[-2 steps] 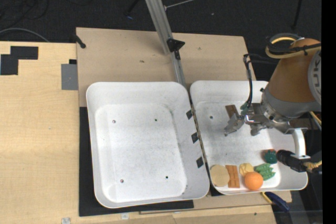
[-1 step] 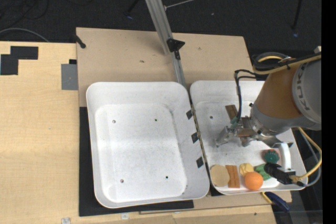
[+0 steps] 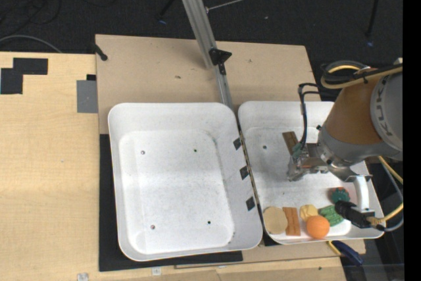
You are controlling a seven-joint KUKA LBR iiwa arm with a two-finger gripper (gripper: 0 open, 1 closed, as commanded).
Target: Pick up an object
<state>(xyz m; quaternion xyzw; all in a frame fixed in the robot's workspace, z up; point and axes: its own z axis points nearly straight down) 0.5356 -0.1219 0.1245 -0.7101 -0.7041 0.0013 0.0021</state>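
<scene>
My gripper (image 3: 294,170) hangs low over the middle of the right bin (image 3: 270,128), its dark fingers pointing down at the bin floor. Nothing shows between them. Along the bin's front edge lie a tan round piece (image 3: 275,220), a brown slab (image 3: 291,221), a small yellow item (image 3: 308,211), an orange ball (image 3: 318,227) and a green object (image 3: 334,215). These sit in front of and to the right of the gripper, apart from it.
The left bin (image 3: 172,178) lies beside the right one, with black clips (image 3: 243,172) along the shared rim. A metal pole (image 3: 197,16) slants up from behind the bins. The arm's orange band (image 3: 355,116) and cables cover the right bin's far right side.
</scene>
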